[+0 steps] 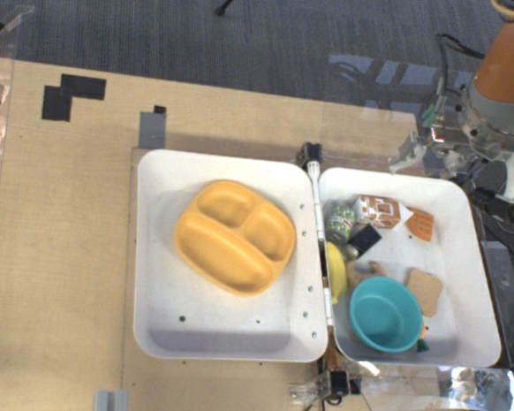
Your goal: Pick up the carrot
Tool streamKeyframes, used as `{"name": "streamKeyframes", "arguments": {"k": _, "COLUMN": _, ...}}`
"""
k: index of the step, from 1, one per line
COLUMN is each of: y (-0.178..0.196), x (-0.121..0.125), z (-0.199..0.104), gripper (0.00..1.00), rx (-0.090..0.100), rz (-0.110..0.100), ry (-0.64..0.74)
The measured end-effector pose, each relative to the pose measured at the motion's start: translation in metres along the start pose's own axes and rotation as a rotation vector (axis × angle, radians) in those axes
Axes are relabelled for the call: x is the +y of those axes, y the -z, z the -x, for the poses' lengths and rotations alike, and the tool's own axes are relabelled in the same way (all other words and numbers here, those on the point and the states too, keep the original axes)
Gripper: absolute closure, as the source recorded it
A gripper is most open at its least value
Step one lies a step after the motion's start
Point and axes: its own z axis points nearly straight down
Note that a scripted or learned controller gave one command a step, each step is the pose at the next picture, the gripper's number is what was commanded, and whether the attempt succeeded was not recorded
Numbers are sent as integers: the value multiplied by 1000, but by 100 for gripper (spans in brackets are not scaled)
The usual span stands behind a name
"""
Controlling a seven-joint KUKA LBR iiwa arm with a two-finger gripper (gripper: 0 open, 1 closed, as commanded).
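Note:
The carrot [422,331] shows as a thin orange sliver with a green tip at the right side of a teal bowl [384,313], in the front part of the right bin [476,262]. The bowl hides most of it. My gripper [411,156] hangs over the bench just beyond the right bin's back edge, far from the carrot. Behind it rises the arm with its orange band [509,60].
The right bin also holds a banana [335,270], a green can [341,220], a patterned box [382,212], an orange wedge [421,225], a black piece [363,240] and a tan slice [423,290]. A yellow sectioned plate [235,236] lies in the left bin [156,307].

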Motion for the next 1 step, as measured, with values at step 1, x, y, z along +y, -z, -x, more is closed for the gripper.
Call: {"name": "streamKeyframes", "arguments": {"k": 1, "y": 153, "x": -75, "z": 1, "gripper": 0, "rx": -7, "rz": 13, "ry": 321}}
